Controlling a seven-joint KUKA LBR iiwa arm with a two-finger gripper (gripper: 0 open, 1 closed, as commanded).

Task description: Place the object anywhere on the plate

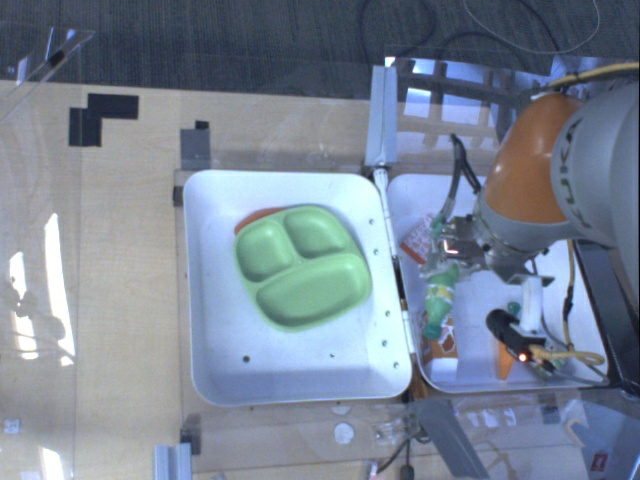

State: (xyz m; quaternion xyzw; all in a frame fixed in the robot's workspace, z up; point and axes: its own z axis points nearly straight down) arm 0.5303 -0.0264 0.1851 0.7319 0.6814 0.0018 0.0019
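Step in hand looks like the pick, not the place. The arm (560, 168) reaches in from the right and hangs over the right bin (470, 373), w/ the gripper (452, 246) low over a heap of small things at that bin's left side: a green item (438, 303), a crinkly red-and-white wrapper (420, 238), an orange bit (504, 361) nearer the front. Which of these is the object to move, can't say for sure; the green item sits just below the gripper, so prob that one. Claw state: can't tell, the wrist hides it, and nothing is seen lifted clear of the heap.

The green plate (303, 266), split into three sections, lies in the left bin (215, 368), w/ something orange peeking out behind its back-left rim.

Next move, by my judgement: get a firm grip on one item, lift straight up clear of the divider btwn bins, carry left, lower over any section of the plate, let go.
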